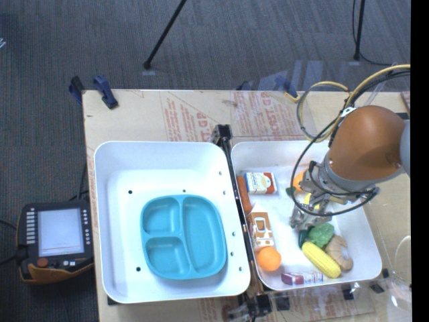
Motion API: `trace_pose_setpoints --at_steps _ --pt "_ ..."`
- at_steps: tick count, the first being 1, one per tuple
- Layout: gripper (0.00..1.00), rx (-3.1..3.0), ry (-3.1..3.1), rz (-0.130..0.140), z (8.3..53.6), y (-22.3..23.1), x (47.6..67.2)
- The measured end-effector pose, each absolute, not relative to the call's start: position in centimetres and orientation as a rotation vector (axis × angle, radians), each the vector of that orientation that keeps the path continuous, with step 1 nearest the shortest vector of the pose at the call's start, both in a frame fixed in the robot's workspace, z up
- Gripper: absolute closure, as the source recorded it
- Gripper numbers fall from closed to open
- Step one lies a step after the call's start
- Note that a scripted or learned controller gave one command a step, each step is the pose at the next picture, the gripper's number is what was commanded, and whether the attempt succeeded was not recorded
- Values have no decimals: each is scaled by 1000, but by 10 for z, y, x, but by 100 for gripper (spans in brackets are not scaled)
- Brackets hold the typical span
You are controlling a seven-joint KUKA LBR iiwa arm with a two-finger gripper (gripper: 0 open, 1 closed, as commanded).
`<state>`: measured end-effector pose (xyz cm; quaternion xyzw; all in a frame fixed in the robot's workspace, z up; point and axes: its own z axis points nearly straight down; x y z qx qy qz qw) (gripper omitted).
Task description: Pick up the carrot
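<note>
Fingers' state unclear on gripper; carrot perhaps that half-hidden orange sliver beside it.

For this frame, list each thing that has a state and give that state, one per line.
Gripper: lowered into the right bin, above the green vegetable.
Carrot: lying in the right bin, mostly hidden by the arm.
Blue divided plate: flat in the left bin, right side up.
Orange: resting in the right bin.
Corn cob: lying on its side.
Pendant screen: lit.
</note>
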<state>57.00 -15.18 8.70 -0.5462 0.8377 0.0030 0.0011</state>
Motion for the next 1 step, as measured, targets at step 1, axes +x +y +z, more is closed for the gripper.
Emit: trace_pose_setpoints --at_steps 1 --pt "100 -1436 2781 -3 191 -133 586"
